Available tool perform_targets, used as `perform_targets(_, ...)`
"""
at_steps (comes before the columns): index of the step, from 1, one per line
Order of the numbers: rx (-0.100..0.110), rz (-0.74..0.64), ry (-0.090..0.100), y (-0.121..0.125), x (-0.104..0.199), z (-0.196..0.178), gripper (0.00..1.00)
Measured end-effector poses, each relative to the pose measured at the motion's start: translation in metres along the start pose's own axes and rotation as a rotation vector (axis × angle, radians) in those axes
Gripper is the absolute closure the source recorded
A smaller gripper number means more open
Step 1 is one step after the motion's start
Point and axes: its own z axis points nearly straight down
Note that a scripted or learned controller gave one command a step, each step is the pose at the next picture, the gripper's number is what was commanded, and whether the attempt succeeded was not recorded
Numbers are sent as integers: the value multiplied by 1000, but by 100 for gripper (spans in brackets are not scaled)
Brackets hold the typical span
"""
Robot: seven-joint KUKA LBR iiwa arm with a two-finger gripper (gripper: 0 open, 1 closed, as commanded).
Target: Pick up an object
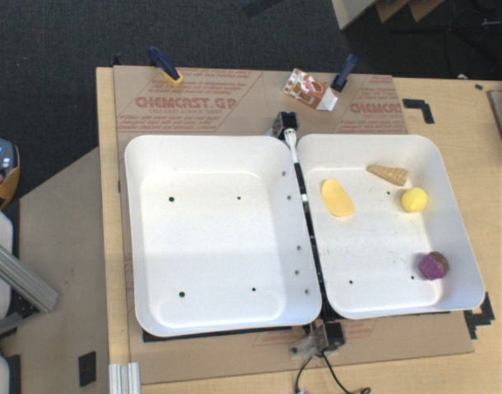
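Note:
Several small objects lie in the right bin [456, 253]. A flat yellow oval piece [338, 198] rests near the bin's left wall. A tan cone-shaped piece [388, 173] lies at the back, pointing left. Just right of it and a little nearer sits a yellow ball [413, 199]. A purple ball-like object [432, 265] sits near the front right corner.
The left bin [144, 245] stands beside the right one on a brown board [201, 101]. A small red-and-white packet [310, 89] lies on the board behind the bins. Two blue clamps [165, 65] [344, 71] grip the board's far edge.

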Motion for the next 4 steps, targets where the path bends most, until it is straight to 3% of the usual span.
perform_targets(1, 15, -3, 8, -1, 42, 47, 100)
perform_targets(2, 3, 3, 0, -1, -2, 2, 100)
perform_targets(3, 15, -2, 8, -1, 26, 42, 100)
perform_targets(4, 3, 2, 1, -1, -1, 2, 100)
